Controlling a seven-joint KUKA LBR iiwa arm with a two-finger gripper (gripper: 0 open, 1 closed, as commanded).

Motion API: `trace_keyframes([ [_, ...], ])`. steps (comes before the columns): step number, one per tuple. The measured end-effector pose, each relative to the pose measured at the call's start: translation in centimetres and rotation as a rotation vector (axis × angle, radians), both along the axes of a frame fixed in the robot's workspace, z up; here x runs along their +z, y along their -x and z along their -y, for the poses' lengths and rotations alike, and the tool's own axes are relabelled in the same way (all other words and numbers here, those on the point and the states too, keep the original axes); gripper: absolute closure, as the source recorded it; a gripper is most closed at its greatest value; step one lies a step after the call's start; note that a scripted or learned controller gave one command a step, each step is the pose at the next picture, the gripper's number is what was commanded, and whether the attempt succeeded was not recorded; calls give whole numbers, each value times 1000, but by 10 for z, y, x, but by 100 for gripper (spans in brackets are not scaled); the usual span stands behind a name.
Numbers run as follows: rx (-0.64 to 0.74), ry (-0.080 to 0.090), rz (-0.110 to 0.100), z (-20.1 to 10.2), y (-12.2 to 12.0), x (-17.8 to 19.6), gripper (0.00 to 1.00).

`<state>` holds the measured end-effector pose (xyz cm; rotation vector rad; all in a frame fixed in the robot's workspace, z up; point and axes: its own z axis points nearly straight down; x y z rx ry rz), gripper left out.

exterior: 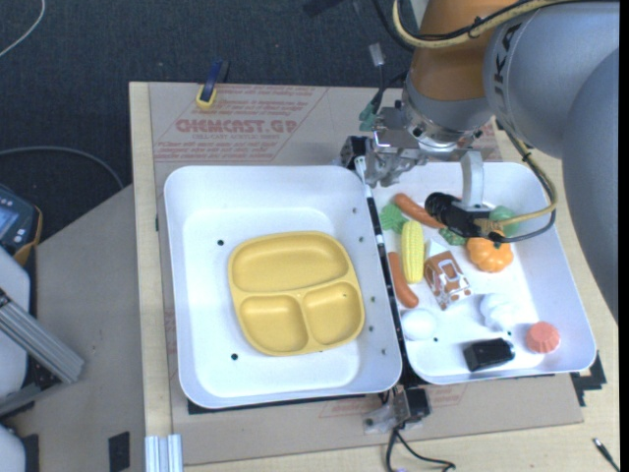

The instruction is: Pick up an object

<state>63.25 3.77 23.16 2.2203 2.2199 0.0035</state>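
Nearest me, lower right of frame: the right bin (575, 308) holds the clutter. I log a black block (487, 354), a round orange-red piece (543, 337), a white egg (420, 324) and a small printed box (448, 279). Further up lie a corn cob (413, 251), a sausage (399, 277), a carrot (417, 209) and a small pumpkin (489, 254).

The left bin (192, 264) carries a yellow divided tray (295, 291).

My tool (385, 165) hangs at the upper edge of the right bin, near the divider; I cannot tell its opening from here. Nothing visibly gripped, so I judge the pick not yet made: choose, descend, close, lift all remain.

The worktop (251, 121) is a brown printed board; beyond it, dark carpet and cables.
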Motion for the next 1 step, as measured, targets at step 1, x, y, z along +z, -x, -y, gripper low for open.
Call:
trace_keyframes([
  [1, 2, -1, -3, -14, 3, 0, 100],
])
